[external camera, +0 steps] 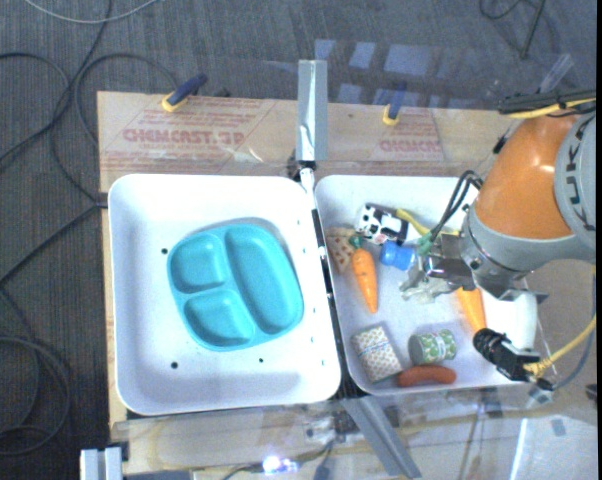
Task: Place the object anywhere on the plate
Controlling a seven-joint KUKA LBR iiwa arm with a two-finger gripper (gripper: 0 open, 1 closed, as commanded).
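Plate (237, 286) sits bare in the left bin (131, 368); nothing placed yet. Gripper (422, 280) is low in the right bin (347, 190), near the carrot (365, 279) and the blue item (396, 256); jaw state cannot be made out. No object evidently grasped; pick, transfer and placement remain outstanding

Blue plate (239, 284) (three-compartment) in left bin (131, 298)
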